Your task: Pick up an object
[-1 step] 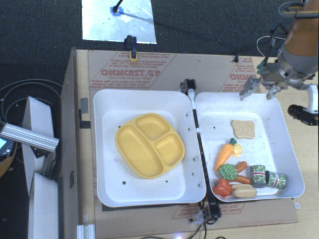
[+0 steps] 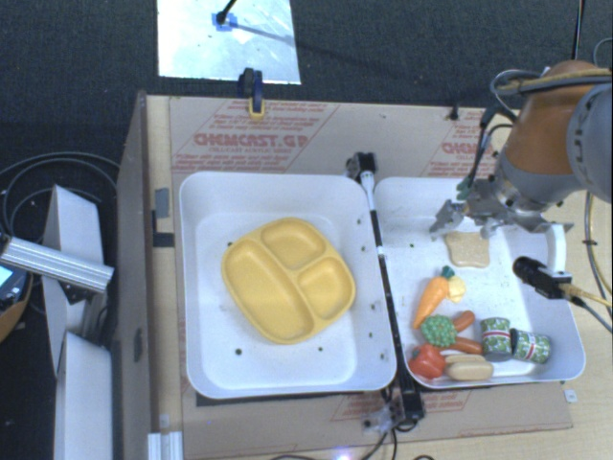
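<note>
Readable print on the cardboard under the two bins.
Red block letters reading "CHEMCAST GP" (image 2: 251, 141) run across the brown cardboard sheet (image 2: 287, 123) in the upper middle of the frame; a similar red print at the upper right is partly covered and cannot be read.

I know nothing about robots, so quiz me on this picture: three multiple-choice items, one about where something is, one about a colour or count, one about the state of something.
1. Where is the yellow plate?
A. left bin
B. right bin
C. on the floor

2. How many compartments does the yellow plate have?
A. one
B. three
C. five

3. How does the toy carrot lie?
A. inside the yellow plate
B. on the right bin's floor, among other toy foods
C. outside both bins

Answers: 1 A, it sits in the left bin. 2 B, ridges divide it into three hollows. 3 B, it rests beside the toy bread slice.
</note>
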